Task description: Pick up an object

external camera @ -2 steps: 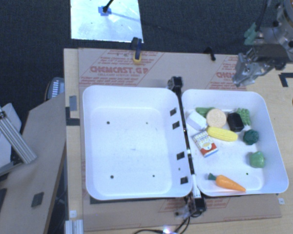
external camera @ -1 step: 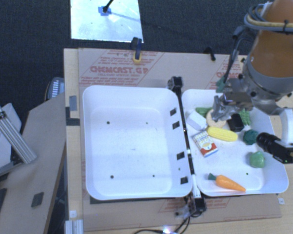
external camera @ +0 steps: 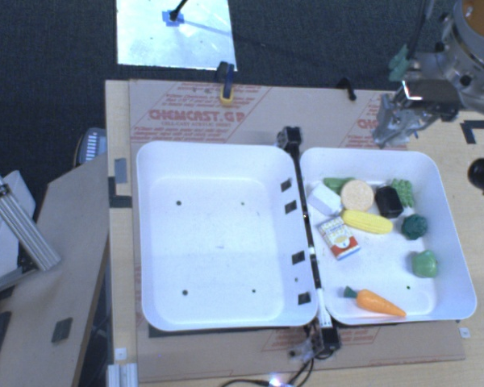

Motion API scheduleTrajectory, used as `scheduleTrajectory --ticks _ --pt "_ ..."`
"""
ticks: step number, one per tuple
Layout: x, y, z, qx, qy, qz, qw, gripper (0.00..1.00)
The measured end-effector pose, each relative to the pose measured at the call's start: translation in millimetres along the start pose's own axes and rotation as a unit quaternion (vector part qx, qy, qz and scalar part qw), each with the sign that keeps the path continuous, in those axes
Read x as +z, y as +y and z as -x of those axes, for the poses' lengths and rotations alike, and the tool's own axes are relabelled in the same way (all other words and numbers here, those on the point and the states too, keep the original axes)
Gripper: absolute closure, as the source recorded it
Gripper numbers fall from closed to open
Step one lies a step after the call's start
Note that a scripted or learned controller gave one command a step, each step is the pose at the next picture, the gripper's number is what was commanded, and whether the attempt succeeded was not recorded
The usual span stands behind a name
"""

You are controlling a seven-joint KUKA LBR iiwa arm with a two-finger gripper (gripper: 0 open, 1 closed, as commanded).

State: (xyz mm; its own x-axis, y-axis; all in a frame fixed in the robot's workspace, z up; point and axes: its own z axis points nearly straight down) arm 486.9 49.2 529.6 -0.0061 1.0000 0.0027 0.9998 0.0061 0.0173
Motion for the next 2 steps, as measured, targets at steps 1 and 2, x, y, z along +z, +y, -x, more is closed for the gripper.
scheduleTrajectory --ticks 1,2 --pt "82 0 -46 -0.001 -0.001 -0.011 0.9999 1.0" --pt "-10 14 -30 0.003 0.0 -0.002 1.0 1.0"
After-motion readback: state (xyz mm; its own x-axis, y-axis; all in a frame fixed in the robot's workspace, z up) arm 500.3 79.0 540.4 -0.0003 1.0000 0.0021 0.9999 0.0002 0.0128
